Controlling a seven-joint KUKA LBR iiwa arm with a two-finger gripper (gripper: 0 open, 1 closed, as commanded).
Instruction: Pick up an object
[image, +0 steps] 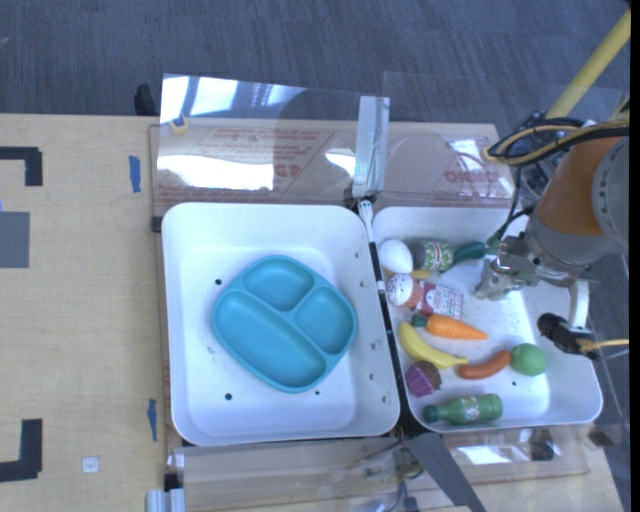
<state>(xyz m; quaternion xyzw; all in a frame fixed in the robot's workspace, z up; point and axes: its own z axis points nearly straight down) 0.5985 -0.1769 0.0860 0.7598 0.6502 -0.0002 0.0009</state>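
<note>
Toy food sits crowded in the right bin (575, 400), and that's where the choice of object lies: a white egg (396, 256) up by the divider, a small bottle lying on its side (437, 254) next to it, a red-and-white packet (432, 297) just below, then a carrot (456, 326) touching the top of a banana (430, 348). Further down we have a red sausage (483, 366) running up to a green lime (528, 358), a purple piece (422, 378) near the divider, and a green bottle (463, 409) lying flat along the bin's front. Over in the left bin (190, 320), a blue divided plate (284, 322) rests on its own, tilted across the middle. The arm (585, 200) comes in from the right, orange band showing, and the gripper (497, 278) hangs over the upper part of the right bin, just right of the bottle and packet, above the carrot. From this angle I can't tell how far its fingers are spread, and nothing is seen caught between them.
</note>
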